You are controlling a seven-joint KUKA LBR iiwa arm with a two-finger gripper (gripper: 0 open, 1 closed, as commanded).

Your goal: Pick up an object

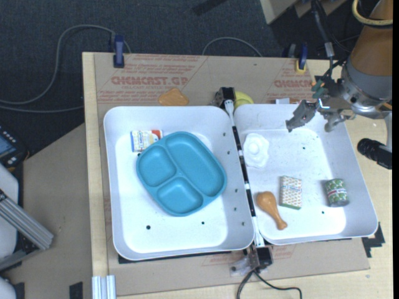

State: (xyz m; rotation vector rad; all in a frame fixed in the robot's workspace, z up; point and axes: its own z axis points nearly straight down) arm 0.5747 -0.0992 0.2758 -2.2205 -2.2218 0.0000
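Note:
My gripper (pixel 315 118) hangs open above the far edge of the right bin (pixel 349 223), with nothing between its two fingers. Below it in that bin lie a white crumpled object (pixel 256 150) near the left wall, a brown drumstick-shaped toy (pixel 272 208), a small patterned box (pixel 291 192) and a green can (pixel 336 192) on its side. The left bin (pixel 118 185) holds a blue divided plate (pixel 180 172) and a small white carton (pixel 144 139) behind it.
An orange object (pixel 173 97) and a yellow-green ball (pixel 241 99) lie on the bench behind the bins. Blue clamps (pixel 118 50) hold the board's far edge. The divider between the bins runs under a black clip (pixel 225 95).

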